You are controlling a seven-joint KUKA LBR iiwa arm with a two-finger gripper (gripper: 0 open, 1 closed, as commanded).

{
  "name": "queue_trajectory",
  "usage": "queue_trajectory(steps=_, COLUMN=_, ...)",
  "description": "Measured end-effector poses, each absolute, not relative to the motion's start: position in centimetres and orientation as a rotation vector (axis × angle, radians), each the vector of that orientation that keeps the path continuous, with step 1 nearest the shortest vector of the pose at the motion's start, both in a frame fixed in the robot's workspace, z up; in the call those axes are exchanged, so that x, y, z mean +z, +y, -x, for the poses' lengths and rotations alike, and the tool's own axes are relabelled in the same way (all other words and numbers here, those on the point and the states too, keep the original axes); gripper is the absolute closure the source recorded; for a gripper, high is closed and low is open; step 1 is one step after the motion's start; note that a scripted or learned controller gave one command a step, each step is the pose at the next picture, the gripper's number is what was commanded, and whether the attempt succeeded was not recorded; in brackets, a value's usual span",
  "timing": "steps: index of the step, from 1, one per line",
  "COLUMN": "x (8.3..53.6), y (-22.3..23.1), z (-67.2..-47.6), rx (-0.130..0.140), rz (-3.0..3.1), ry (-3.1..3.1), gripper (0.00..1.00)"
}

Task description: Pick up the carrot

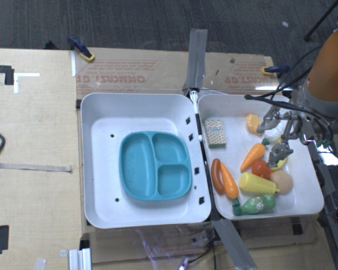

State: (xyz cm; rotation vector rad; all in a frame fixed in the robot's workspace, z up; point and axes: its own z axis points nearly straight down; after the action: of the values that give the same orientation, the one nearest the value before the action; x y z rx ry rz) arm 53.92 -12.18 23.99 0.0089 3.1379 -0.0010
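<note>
- While the gripper hangs over the right bin near its far right corner, its fingers stand apart with nothing between them; I judge it is lining up, not yet grasping.
- Carrot lies mid-bin, tilted, its tip toward the near left, its top just beside the gripper.
- Crowding: a red tomato and a yellow piece press at its near side, so a descent from the far side looks cleaner.
- Open room: bare floor between the carrot and the small box by the left wall.
- Left bin carries a blue divided plate, well apart from the work.
- Risk, as a judgement: fingers may nudge the tomato.
</note>
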Motion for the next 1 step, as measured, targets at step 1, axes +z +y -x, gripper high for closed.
queue_trajectory(steps=1, x=11.6, y=-14.21, z=-54.57, rx=-0.001, rz=-0.412, ry=3.11, gripper=0.0)
